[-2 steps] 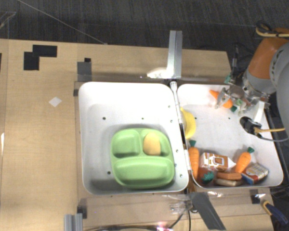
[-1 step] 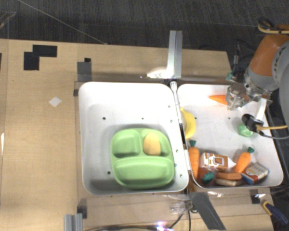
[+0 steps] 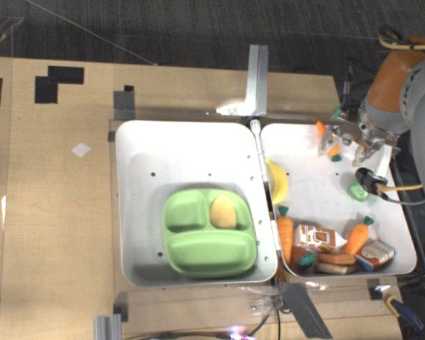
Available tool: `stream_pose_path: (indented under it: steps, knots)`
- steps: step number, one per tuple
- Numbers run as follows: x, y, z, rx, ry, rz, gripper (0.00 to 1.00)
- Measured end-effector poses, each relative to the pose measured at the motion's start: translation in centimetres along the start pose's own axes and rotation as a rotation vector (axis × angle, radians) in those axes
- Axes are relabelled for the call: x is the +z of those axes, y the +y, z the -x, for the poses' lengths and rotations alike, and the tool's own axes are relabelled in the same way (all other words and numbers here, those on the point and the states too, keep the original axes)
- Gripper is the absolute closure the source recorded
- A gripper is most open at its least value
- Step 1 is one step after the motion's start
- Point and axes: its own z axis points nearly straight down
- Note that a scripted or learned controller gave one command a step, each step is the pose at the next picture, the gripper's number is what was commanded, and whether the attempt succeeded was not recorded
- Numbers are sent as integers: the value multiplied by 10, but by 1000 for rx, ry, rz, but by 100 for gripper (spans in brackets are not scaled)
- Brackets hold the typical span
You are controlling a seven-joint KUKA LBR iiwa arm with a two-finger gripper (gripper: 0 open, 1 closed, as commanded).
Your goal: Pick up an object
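My gripper [image 3: 347, 144] hangs over the far right part of the right bin [image 3: 304, 144], near its back wall. Nothing shows clearly in its grasp. A small green object [image 3: 359, 190] lies just below it, near the bin's right side. Along the front of that bin lie a carrot [image 3: 285, 235], an orange-and-white carton [image 3: 317, 237], a brown sausage [image 3: 336, 260], a second carrot [image 3: 358, 236] and a small box [image 3: 375, 254]. A yellow banana-like piece [image 3: 277, 181] rests against the bin's left wall.
The left bin [image 3: 149, 154] holds a green divided plate [image 3: 191, 250] with a yellow-orange rounded fruit [image 3: 224, 212] in its upper right compartment. A metal post [image 3: 258, 76] stands behind the divider between the bins. The arm's cables [image 3: 393, 186] hang at the right bin's right edge.
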Motion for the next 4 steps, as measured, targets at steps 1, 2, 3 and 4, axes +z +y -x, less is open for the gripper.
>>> stream_pose_path:
  steps: [1, 2, 3, 4]
  knots:
    - [24, 13, -2, -43, -6, -5, 0]
    - [10, 16, -4, -50, -7, 4, 100]
    - [-78, -5, -50, 107, -4, -2, 100]
    - [-109, -67, -101, 149, -3, -4, 100]
